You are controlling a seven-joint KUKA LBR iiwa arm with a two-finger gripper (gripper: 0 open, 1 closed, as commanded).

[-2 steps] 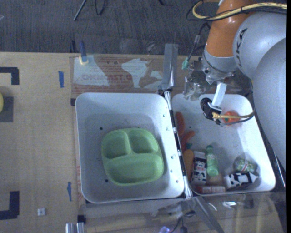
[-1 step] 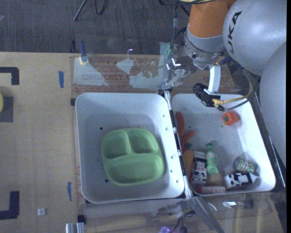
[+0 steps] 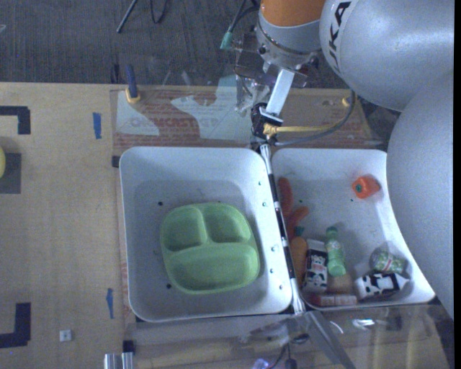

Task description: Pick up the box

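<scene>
- the grey arm (image 3: 389, 50) is seen reaching in from the upper right, its orange band (image 3: 292, 11) at the top edge and the wrist turned down toward the bench.
- the gripper (image 3: 250, 90) is held over the bench (image 3: 57, 216) just beyond the far rims of the two bins, about in line with the seam between them.
- whether the gripper is open or closed cannot be told; it is blurred against the clutter behind it, and nothing is seen held in it.
- the box (image 3: 315, 265), small and white with black patches, is found in the right bin (image 3: 324, 167), toward its near left corner.
- the box is flanked by an orange carrot-like piece (image 3: 299, 252) on its left and a green bottle (image 3: 334, 252) on its right.
- the box is placed well apart from the gripper, across the bin's whole depth.
- a green divided plate (image 3: 209, 247) is seen in the left bin (image 3: 137, 216).
</scene>
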